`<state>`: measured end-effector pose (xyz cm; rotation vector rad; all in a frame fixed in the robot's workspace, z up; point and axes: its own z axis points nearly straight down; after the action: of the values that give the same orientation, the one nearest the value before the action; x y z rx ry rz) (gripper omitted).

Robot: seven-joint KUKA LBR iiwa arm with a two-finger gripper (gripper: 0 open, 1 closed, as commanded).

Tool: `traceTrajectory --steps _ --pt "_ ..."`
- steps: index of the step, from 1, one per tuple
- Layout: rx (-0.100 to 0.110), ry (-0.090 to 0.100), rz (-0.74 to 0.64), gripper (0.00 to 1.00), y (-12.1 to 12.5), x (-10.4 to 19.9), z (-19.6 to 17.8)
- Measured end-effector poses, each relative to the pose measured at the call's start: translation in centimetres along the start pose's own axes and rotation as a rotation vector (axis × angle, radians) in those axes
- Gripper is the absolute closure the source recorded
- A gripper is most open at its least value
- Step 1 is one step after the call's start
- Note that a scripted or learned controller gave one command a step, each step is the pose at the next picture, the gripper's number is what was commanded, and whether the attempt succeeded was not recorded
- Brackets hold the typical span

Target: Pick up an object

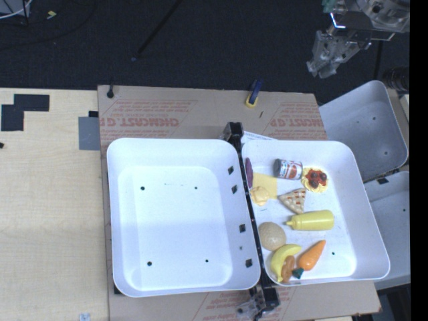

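Note:
The right bin (pixel 348 159) holds several toy foods: a small can (pixel 288 169), a round pizza piece (pixel 315 178), a cheese slice (pixel 263 185), a toast triangle (pixel 293 199), a yellow mustard bottle (pixel 311 220), a tan round bun (pixel 271 235), a banana (pixel 281 256) and a carrot (pixel 311 255). My gripper (pixel 325 63) hangs high at the upper right, over the dark floor beyond the bench, well away from the bin. Nothing sits between its fingers.
The left bin (pixel 127 179) lies beside the right one, joined by a black divider (pixel 242 199). A blue and yellow clamp (pixel 253 93) sits on the cardboard's far edge. A grey metal plate (pixel 364 122) stands to the right of the bins.

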<state>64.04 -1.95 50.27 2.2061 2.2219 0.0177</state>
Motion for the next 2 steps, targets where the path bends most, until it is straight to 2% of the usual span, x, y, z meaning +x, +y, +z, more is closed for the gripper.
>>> traceTrajectory --steps 1,2 --pt "0.017 0.001 0.003 1.00 -5.8 3.8 -3.0" --pt "0.019 0.001 0.000 1.00 -10.7 10.0 -3.7"
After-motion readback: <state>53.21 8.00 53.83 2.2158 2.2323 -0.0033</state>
